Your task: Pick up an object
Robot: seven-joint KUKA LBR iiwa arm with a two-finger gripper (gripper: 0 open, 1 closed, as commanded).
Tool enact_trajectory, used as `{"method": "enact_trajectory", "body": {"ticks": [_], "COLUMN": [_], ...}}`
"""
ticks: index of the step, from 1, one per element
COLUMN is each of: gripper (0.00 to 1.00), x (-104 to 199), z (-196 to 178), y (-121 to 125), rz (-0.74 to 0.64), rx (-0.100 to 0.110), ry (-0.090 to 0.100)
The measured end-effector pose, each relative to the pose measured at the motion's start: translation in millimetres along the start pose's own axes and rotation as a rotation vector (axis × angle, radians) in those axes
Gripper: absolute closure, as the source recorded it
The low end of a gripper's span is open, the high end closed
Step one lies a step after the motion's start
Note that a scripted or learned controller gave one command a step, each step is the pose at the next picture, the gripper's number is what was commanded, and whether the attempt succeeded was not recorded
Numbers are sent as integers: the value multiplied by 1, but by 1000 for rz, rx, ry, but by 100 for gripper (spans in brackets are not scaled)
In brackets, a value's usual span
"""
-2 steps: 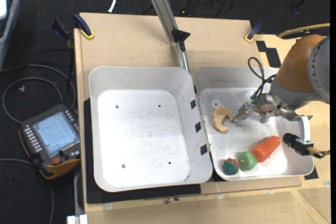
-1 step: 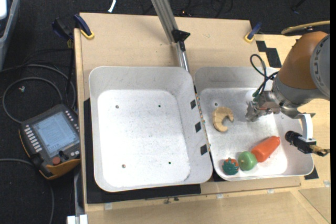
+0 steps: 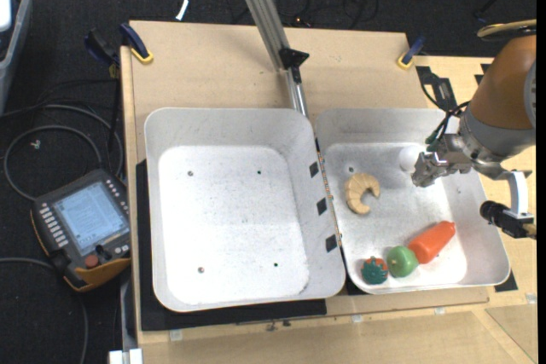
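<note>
The arm reaches in from the right, hand [image 3: 424,172] low over the right bin [image 3: 478,273]; finger state cannot be determined. Croissant [image 3: 362,192] lies left of the hand, apart.

no readable text

the handheld controller's [image 3: 81,222] lit screen is too small to read; nothing else bears legible marks.

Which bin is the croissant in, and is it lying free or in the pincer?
In the right bin, lying free: the croissant rests on the bin floor near the divider, apart from the pincer, which hangs further right.
</note>
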State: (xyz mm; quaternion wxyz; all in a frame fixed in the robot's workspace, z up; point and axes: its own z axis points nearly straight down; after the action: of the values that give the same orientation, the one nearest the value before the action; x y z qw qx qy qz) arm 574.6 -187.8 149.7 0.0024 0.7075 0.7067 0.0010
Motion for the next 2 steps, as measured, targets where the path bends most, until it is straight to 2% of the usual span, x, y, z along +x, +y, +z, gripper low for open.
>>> {"method": "enact_trajectory", "body": {"ticks": [1, 2], "gripper": [100, 100], "x": [6, -4], "z": [-46, -102], "y": [6, 4], "rz": [-5, -4], "rx": [-2, -3], "ry": [0, -2]}}
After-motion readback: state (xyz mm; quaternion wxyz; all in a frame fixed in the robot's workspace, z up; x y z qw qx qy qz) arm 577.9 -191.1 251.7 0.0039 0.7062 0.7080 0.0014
